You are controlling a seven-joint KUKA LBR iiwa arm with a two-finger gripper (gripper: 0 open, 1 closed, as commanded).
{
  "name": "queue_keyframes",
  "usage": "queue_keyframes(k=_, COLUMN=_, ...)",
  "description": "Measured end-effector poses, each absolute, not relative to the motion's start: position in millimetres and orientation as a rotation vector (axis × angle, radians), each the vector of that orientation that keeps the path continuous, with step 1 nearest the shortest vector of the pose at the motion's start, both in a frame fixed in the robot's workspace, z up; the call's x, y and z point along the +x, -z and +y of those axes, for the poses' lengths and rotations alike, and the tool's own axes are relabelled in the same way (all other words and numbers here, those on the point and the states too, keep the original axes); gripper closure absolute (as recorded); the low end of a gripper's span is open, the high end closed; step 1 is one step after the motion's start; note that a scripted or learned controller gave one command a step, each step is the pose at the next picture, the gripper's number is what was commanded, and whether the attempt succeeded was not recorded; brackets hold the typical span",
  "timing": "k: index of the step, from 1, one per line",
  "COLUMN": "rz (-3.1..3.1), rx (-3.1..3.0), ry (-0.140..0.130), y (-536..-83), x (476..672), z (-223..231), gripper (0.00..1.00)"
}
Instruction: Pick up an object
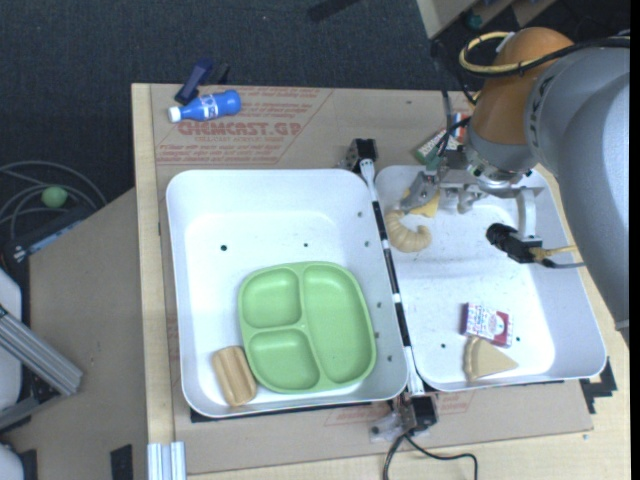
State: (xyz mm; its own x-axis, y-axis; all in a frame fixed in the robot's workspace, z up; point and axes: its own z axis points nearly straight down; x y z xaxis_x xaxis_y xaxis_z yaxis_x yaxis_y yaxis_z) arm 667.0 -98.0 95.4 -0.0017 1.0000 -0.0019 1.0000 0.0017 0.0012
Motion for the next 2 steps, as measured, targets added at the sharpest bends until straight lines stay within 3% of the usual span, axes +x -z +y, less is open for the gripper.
queue_keyframes(k=2, rz=2.221, rx=2.219, ry=-0.001, y=-86.5, x=667.3, z=-94.4, gripper=0.0)
